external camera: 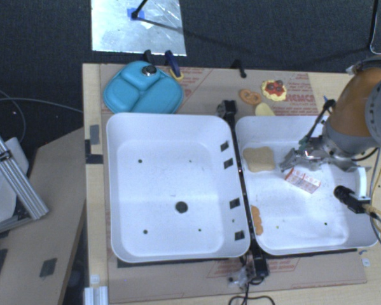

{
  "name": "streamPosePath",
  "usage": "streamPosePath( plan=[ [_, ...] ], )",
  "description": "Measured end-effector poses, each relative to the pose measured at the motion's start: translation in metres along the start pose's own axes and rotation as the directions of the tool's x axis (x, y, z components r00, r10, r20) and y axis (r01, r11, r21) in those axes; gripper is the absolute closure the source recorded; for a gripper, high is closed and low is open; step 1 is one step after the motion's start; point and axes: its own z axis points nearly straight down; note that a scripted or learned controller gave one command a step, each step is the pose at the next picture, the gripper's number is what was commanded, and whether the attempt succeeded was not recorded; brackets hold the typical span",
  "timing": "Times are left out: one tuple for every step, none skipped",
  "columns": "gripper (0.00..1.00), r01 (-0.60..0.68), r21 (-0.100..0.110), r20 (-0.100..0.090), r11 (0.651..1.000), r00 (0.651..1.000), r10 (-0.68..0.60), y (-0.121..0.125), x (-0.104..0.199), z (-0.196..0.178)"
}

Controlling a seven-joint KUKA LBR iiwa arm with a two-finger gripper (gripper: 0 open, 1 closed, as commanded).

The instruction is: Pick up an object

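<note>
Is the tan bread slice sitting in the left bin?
No, the tan bread slice lies in the right bin, near its upper left corner, beside the divider between the two bins.

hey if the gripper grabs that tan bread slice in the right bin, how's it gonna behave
The bread slice lies flat on the right bin's floor, so fingers probably struggle to get under it. It looks thin and light, likely sliding when nudged. Flat-sided, it shouldn't roll.

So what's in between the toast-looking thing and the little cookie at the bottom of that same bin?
Nothing. In the camera view, the right bin shows bare white floor between the tan bread slice and the small brown cookie by the divider.
</note>
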Motion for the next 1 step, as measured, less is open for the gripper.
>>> streamPosePath(
  plan=[
    [0.0,0.001,0.003,-0.003,1.0,1.0,-0.001,0.0242,-0.0396,0.006]
  ],
)
